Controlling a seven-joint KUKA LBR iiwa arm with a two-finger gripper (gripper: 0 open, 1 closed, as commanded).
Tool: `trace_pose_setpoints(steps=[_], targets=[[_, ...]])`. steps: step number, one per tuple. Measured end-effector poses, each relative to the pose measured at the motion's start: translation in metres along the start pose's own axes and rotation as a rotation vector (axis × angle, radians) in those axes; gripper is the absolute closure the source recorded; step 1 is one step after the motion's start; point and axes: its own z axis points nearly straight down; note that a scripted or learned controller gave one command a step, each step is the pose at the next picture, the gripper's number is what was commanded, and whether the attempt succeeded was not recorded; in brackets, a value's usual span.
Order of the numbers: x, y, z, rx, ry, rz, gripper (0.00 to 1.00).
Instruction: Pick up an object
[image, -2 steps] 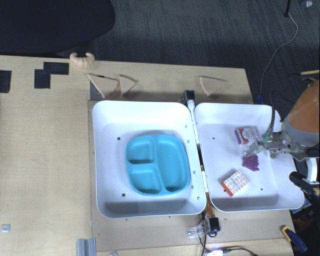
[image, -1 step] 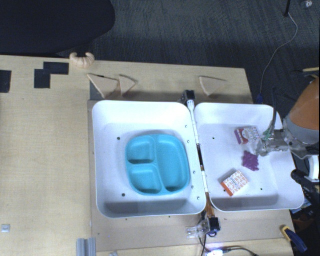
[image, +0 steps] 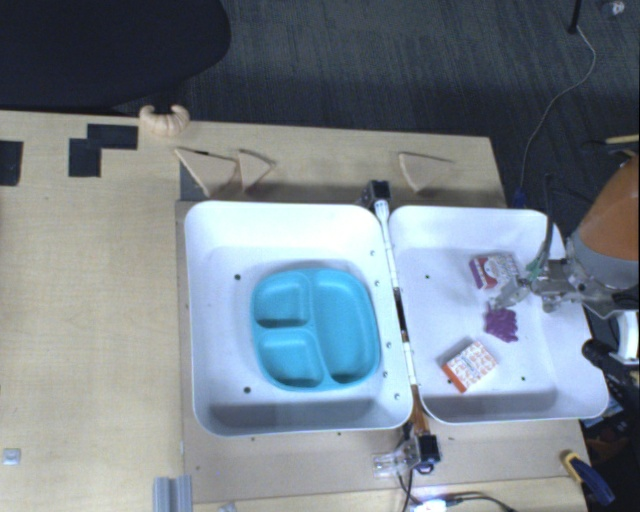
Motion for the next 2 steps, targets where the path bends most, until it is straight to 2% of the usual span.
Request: trace_pose_setpoints(steps=[1,2], targets=[[0.0005,0.0018,-0.011,-0.004,0.0,-0.003,1.0],[0.0006,0.0017,-0.0109,-0.004,0.0,-0.003,0.0]])
